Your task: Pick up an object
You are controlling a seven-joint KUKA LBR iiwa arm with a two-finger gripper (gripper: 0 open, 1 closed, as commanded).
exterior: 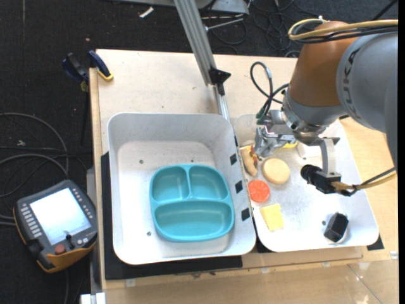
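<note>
The camera view shows the arm reaching over the right bin (364, 223), its gripper (268, 139) low near that bin's left wall. Whether it is wide or narrow cannot be told from this angle, and nothing is seen held in it.

The candidate objects lie just below it: a tan round piece (276, 171), a banana-like piece (250, 161) against the bin wall, an orange-red round piece (259, 190) and a yellow block (273, 216). A black object (335, 227) sits well apart, toward the bin's lower right corner. The left bin (126, 170) holds a teal divided tray (190, 202).

The step in hand looks like the approach to a grasp, probably on the banana-like piece or the tan round piece. The next move calls for settling on one object, since these lie close together and near the wall.
</note>
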